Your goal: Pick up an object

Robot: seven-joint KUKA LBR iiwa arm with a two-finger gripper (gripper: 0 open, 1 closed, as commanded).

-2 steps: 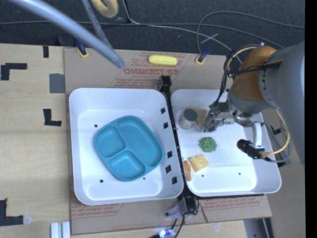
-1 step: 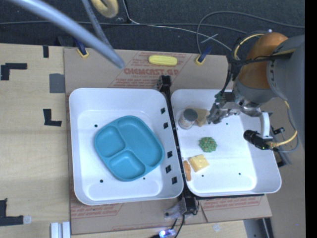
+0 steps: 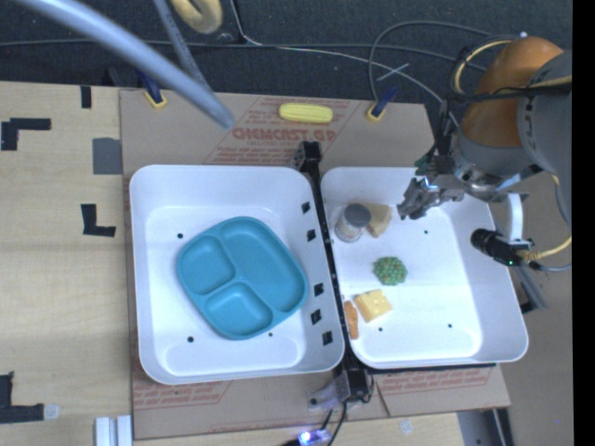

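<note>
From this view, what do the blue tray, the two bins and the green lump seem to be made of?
The blue tray looks like moulded plastic: smooth, one even colour, rounded compartments with a soft sheen. The left bin and right bin look like white plastic too, with glossy, curved walls. The green lump has a bumpy, matt surface; it may be a toy vegetable of plastic or foam, I cannot tell which.
</note>
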